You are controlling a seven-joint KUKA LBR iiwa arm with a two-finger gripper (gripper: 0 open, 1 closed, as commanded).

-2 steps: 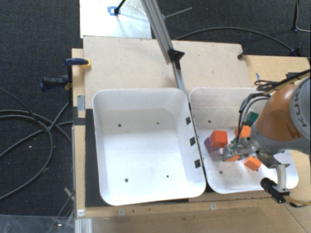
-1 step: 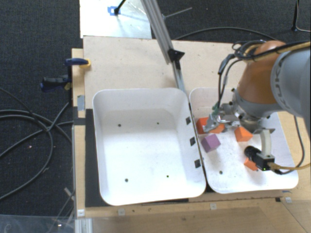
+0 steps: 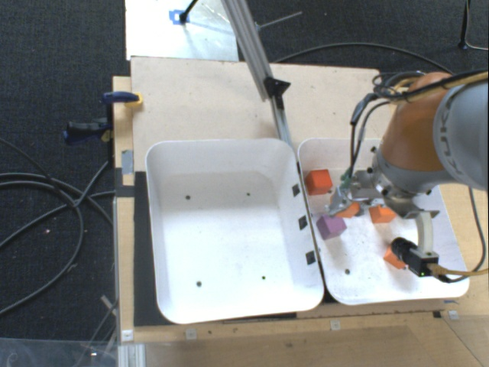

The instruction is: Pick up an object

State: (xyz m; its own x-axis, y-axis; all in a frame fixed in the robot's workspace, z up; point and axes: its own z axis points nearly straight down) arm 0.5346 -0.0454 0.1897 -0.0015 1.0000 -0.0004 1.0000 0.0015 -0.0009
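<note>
The right bin (image 3: 359, 281) holds several small blocks. An orange cube (image 3: 318, 180) lies near its back left, and a purple block (image 3: 331, 225) sits close to the left wall. My gripper (image 3: 345, 202) is low in this bin, just right of the orange cube and above the purple block. An orange piece (image 3: 350, 211) shows right under its tip, touching or nearly touching it. Another orange block (image 3: 381, 214) lies beneath the wrist. A further orange block (image 3: 393, 259) is partly covered by a black part of the arm.
The left bin (image 3: 221, 150) stands beside the right one, their walls touching along black clips (image 3: 302, 222). A slanted metal pole (image 3: 252, 44) crosses the back of the bench. A blue clamp (image 3: 121, 98) grips the bench's left edge. Cables loop over the arm's orange band (image 3: 409, 136).
</note>
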